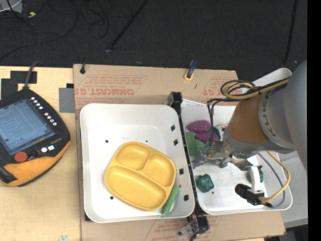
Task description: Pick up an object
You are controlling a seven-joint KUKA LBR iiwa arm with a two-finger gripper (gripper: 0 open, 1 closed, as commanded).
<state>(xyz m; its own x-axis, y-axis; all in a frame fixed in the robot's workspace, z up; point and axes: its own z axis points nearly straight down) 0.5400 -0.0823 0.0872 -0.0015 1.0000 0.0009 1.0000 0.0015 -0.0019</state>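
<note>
At the far left of the bench lay a teach pendant (27, 134), dark grey with an orange lower edge and a lit screen, resting on the wooden surface and well apart from the bins. A sheet of brown cardboard (130, 87) with reversed red lettering lay under both bins.

The left bin (100, 119) held a yellow divided plate (140, 174) with three compartments, set toward the bin's lower right. A green pickle-shaped object (170, 201) lay just beside the plate's lower right edge, tilted, its upper end near the bin's right wall. A black divider (184, 154) ran between the two bins.

In the right bin (220, 205), a purple bunch of grapes (199, 127) lay near the upper left corner, with a green piece (191, 142) just beside it against the left wall. A small teal object (204, 183) sat lower down on the bin floor, apart from the grapes.

The gripper (210, 154) was down in the right bin, between the grapes and the teal object (its metal parts were crowded together and partly under the wrist). The position of its fingers could not be determined, and no object could be confirmed as held. The arm (271, 119), grey with its orange band, entered from the right and covered much of the bin's upper right. A black and white fitting with a yellow cable (253, 185) hung over the bin's lower right.
</note>
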